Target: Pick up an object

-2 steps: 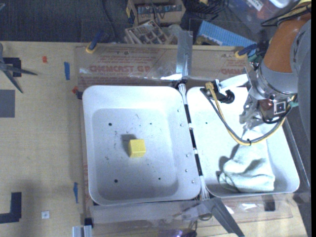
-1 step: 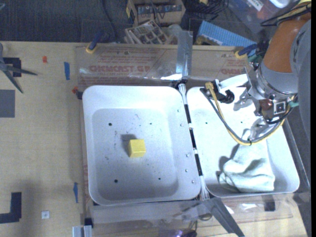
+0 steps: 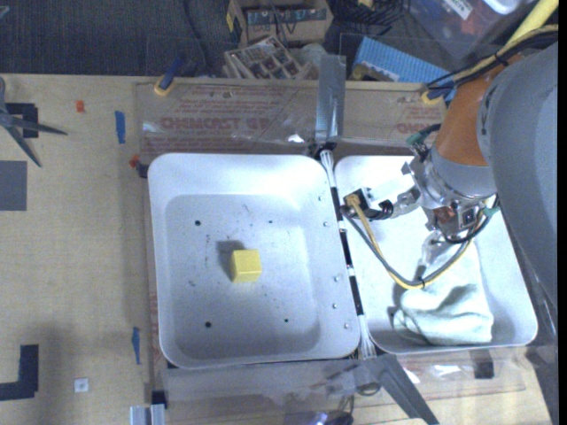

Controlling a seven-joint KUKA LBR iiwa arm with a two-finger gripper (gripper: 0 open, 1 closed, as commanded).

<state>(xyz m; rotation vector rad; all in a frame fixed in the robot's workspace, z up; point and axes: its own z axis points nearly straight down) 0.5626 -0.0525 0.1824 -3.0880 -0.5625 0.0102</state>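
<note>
Figure legend. The pale wooden desk [image 3: 71, 264] carries two shallow white plastic bins side by side, under the grey robot arm with its orange band [image 3: 465, 131] entering from the right of the camera view. The arm's broad grey body covers the upper right corner and narrows toward the wrist, from which black and yellow cables [image 3: 390, 255] loop out to the left of the tool and down.

The left bin [image 3: 177, 184] lies well to the left of the tool, beyond the dividing rims. The right bin [image 3: 514, 326] lies directly under the tool. A flattened sheet of brown cardboard with red lettering [image 3: 230, 118] lies behind both bins, farther from the viewer than the tool.

The tool [image 3: 434, 253] hangs over the right bin's floor, pointing downward; whether it is open or closed cannot be told, since cables and wrist hardware crowd it.

A crumpled white cloth [image 3: 447, 315] lies in the right bin just below the tool in the camera view, near the bin's front edge; contact between the two cannot be judged.

A small yellow cube-shaped block [image 3: 246, 265] rests on the floor of the left bin, well apart from the tool, to its left and at roughly its height in the view, with a short shadow beside it.
</note>
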